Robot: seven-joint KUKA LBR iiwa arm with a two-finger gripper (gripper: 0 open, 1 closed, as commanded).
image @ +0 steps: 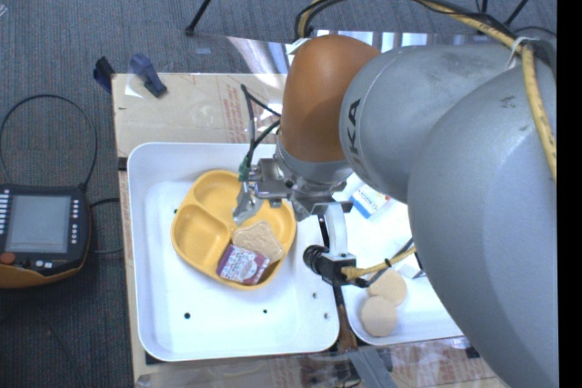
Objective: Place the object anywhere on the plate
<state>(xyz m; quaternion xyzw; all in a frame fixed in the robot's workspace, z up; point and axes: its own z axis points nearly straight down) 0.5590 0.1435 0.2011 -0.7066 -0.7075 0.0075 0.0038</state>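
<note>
The claw [244,206] hangs over the yellow plate [202,227], but I cannot tell how wide it is. Bread [257,238] and a red pack [242,264] lie on the plate.

Grey arm [455,159], orange band, yellow cable [436,4]

The grey arm [455,168] with its orange band [323,100] reaches in from three o'clock over the left white bin [155,304]. Its claw [245,206] hangs over the yellow divided plate [195,227], just at twelve o'clock of a tan slice [257,238] lying on the plate beside a red packet [241,265]. Two pale round pieces [382,303] sit in the right bin [427,318] at five o'clock
</note>
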